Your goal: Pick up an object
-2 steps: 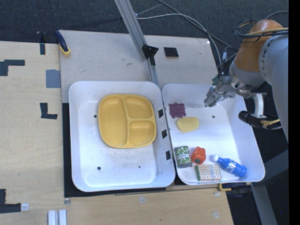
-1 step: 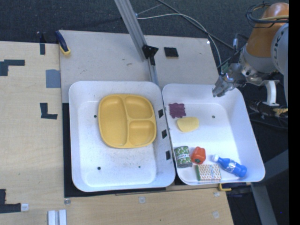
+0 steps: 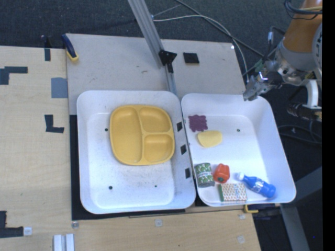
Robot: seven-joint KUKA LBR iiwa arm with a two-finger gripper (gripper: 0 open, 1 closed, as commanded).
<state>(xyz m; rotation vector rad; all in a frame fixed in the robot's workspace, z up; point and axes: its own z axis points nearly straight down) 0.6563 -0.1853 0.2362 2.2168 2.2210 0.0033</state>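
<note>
The right bin (image 3: 261,135) holds several small objects. A purple piece (image 3: 198,122) and a pale yellow piece (image 3: 209,138) lie near its left wall. Toward the front sit a green can (image 3: 203,174), an orange-red item (image 3: 222,172), a speckled packet (image 3: 233,192) and a blue bottle (image 3: 259,186). My gripper (image 3: 252,90) hangs over the bin's far right corner, well apart from all of them. Nothing shows between its fingers.
The left bin (image 3: 94,156) holds a yellow divided plate (image 3: 142,134). A metal pole (image 3: 149,27) slants over the bench behind the bins, and cables (image 3: 209,20) run across the back. A blue-and-yellow tool (image 3: 69,47) lies at the far left.
</note>
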